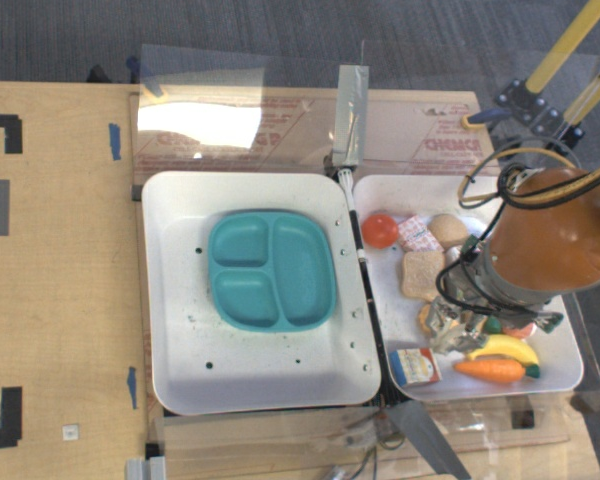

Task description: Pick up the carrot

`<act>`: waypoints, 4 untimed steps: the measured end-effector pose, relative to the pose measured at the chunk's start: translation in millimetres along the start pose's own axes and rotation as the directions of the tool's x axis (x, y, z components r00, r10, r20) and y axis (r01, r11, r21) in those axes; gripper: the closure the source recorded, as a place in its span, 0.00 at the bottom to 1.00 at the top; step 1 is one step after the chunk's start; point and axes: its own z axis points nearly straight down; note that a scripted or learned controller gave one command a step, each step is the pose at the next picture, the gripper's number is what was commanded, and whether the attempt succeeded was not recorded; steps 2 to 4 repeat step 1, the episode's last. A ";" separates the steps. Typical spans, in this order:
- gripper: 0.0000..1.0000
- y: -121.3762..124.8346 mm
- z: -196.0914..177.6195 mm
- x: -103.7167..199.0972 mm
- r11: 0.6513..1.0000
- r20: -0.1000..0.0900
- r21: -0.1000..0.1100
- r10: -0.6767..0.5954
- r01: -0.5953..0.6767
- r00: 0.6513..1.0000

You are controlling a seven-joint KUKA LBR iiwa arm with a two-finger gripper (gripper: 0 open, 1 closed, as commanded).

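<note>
Carrot [492, 370] hemmed — banana [507, 348] touching above, bin wall [570, 373] just beside; left side open.

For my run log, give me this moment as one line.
carrot: in right bin, front, beside banana | gripper: above bin, left of carrot | grasp: none seen

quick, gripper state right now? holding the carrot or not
Gripper: cannot be told whether it is open or closed. It sits low in the right bin, up and left of the carrot, which lies free on the bin floor, not held.
</note>
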 end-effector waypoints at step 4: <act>0.00 0.8 1.2 0.5 1.000 -0.002 -0.003 0.000 0.000 1.000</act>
